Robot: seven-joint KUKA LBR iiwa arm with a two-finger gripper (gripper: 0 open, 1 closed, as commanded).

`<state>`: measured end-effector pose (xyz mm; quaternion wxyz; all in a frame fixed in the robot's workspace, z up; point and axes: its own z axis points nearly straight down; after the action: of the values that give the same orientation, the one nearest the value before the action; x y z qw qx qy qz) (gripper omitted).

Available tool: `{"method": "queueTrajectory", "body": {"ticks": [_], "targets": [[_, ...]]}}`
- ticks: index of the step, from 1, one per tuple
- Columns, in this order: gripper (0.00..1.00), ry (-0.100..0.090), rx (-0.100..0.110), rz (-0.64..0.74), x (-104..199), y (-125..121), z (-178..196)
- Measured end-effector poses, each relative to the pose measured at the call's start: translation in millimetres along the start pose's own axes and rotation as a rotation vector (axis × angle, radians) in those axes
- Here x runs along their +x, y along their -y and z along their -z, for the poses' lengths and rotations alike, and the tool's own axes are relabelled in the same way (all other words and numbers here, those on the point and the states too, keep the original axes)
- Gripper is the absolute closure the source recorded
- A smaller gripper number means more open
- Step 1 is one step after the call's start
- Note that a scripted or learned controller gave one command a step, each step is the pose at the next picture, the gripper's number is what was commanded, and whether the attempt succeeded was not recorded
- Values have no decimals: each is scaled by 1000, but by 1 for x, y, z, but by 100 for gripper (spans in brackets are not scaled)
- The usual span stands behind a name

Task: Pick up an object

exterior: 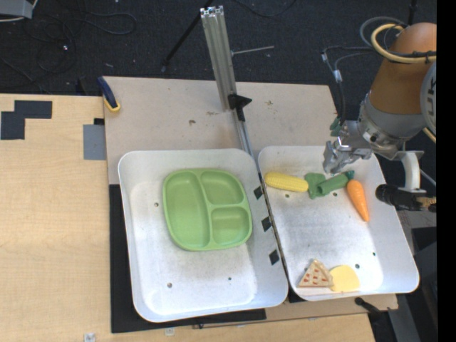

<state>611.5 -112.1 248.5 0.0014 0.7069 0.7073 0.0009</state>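
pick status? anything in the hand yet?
Done: the arm has reached into the right bin, with the hand right above the green toy. In hand: nothing visibly lifted; I can't tell the grip. Left: grasp and lift. Corn, carrot and pizza slice lie untouched.

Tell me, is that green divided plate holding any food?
Empty: the green divided plate shows three bare compartments, lying flat in the left bin.
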Motion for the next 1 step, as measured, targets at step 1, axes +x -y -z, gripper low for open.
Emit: {"method": "queueTrajectory", "body": {"ticks": [1], "targets": [[100,-3,7,3,47,8,5]]}}
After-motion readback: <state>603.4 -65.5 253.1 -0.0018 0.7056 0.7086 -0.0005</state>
